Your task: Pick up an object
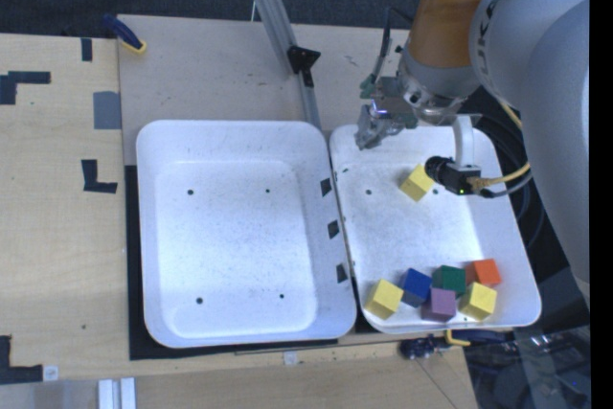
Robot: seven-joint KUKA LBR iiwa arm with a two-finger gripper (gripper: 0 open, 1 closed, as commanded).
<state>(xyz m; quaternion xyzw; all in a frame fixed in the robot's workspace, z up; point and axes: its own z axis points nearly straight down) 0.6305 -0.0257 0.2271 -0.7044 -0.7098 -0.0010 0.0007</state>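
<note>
My gripper (372, 131) hangs over the far left corner of the right bin (508, 235), below the orange band of the arm. A single yellow block (416, 184) lies in that bin, a short way to the right of and nearer than the gripper, apart from it. Along the bin's near edge sits a cluster of blocks: yellow (385, 299), blue (417, 284), green (448, 279), purple (442, 303), orange (486, 272) and another yellow (480, 301). I see nothing held at the gripper.
The left bin (144, 158) stands beside the right one, their rims touching at the middle. A slanted metal bar (273, 0) rises behind the bins. A blue and yellow tool (124, 34) lies on the bench at the far left.
</note>
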